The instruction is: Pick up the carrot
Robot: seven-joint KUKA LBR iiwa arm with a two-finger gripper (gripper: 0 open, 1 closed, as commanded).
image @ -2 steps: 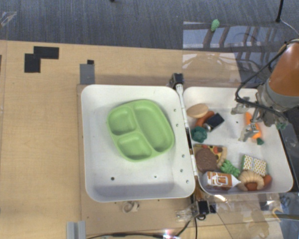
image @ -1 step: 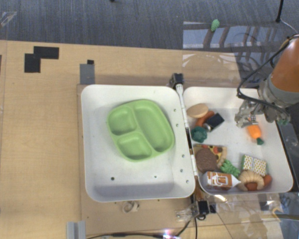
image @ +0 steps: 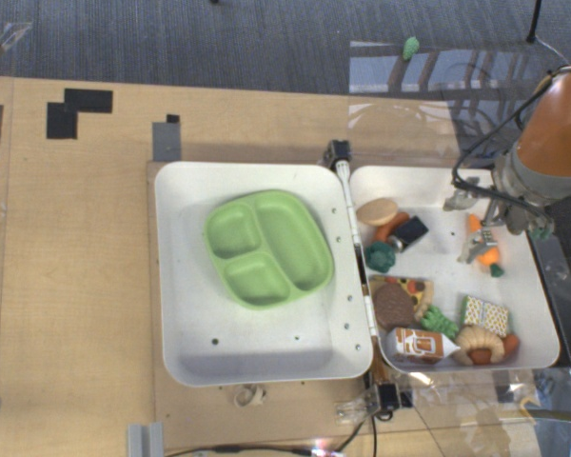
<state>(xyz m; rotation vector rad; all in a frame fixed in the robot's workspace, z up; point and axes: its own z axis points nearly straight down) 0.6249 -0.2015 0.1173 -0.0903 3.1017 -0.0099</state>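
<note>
You look down from one fixed camera above the bench [image: 67, 284], tilted so the far floor fills the top of the frame. Both white bins sit in the lower middle: the left bin [image: 186, 350] centred, the right bin [image: 533, 293] toward the right edge. The arm [image: 552, 136] enters at the upper right. You stand at middling distance, both bins whole.

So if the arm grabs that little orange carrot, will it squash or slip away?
Probably not squash: the carrot looks like moulded toy food, so likely stiff and light. Its small, tapered shape could let it slip or roll from the gripper, which sits right at it. Whether it is gripped, I can't tell.
</note>
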